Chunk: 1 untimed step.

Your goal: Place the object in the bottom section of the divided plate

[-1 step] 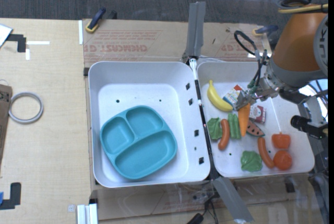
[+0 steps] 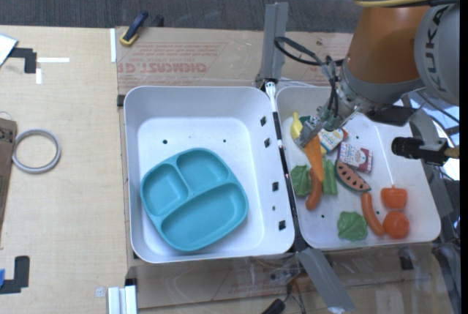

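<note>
We see the arm (image 2: 395,34) reaching in from the right, its gripper (image 2: 322,126) low over the right bin (image 2: 424,232), at the carrot (image 2: 316,162). The wrist hides the fingertips; we cannot tell their state. The plate (image 2: 194,197) lies in the left bin (image 2: 146,115).

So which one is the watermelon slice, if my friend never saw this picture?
Look in the right-hand shallow white bin, the one full of toy food. Near its middle, just below a small red and white packet, lies a curved red plastic wedge with dark seeds and a green rind. The seeds set it apart: the orange sausages and red tomatoes beside it are plain.
</note>
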Motion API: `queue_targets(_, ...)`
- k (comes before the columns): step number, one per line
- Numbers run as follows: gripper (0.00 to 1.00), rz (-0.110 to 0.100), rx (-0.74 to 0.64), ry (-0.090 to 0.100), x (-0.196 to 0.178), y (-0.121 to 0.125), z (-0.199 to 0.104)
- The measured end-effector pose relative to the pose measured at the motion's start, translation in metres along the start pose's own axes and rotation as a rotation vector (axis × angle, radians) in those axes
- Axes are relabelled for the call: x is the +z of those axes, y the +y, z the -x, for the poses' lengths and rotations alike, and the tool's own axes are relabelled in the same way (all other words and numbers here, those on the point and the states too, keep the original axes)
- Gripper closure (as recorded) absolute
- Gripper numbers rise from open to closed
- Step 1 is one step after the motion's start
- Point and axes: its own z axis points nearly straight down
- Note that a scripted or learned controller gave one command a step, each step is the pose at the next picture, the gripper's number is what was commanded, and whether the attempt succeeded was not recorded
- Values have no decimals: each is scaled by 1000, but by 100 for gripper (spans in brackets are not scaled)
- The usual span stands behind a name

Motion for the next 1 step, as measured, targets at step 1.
queue_targets(1, 100, -3, -139, 2, 22, 23, -100)
